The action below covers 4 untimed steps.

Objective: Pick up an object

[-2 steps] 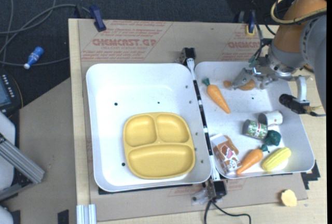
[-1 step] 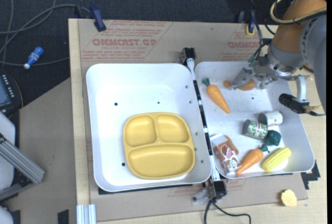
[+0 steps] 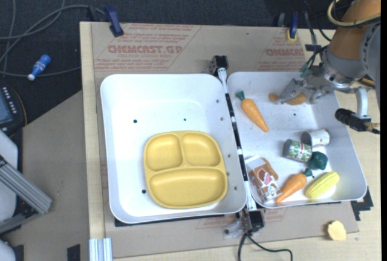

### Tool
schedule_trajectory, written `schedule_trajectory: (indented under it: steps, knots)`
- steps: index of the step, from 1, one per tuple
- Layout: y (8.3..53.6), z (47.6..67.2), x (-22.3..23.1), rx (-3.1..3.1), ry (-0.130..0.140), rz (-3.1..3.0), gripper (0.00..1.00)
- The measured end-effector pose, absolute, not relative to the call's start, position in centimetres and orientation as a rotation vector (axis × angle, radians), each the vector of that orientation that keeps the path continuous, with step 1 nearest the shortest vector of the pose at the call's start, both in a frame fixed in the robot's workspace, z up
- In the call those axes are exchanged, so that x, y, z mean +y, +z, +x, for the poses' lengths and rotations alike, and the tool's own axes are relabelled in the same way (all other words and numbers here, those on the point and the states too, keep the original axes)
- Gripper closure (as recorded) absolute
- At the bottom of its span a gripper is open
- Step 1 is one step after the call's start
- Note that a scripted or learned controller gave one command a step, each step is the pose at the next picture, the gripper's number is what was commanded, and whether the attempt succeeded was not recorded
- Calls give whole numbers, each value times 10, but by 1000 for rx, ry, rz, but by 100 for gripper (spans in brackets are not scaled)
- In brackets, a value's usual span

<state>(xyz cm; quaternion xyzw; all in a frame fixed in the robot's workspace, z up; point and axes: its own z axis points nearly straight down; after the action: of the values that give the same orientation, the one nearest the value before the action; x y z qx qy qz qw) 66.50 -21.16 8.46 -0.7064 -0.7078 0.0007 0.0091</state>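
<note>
The small orange-brown toy piece (image 3: pixel 284 97) beneath the two-finger gripper (image 3: pixel 298 92), whose grip cannot be told, could be nudged aside by an off-centre closure.

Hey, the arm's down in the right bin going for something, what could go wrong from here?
1. The gripper sits over a small orange piece near the right bin's far rim; a piece that small could slip away instead of being lifted.
2. The corn, small carrot, green can and snack packet crowd the near corner, so a try there may knock neighbours.
3. The large carrot lies near the divider and may roll against it.
</note>
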Motion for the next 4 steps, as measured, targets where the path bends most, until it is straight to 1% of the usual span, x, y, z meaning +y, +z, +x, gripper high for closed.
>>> schedule_trajectory:
  steps: [1,2,3,4]
  knots:
    - [85,665,-173,-2219,15,-2212,0]
    - [85,666,-217,-2204,-10,-2200,0]
    - [85,665,-175,-2220,14,-2210,0]
    - [85,666,-217,-2204,-10,-2200,0]
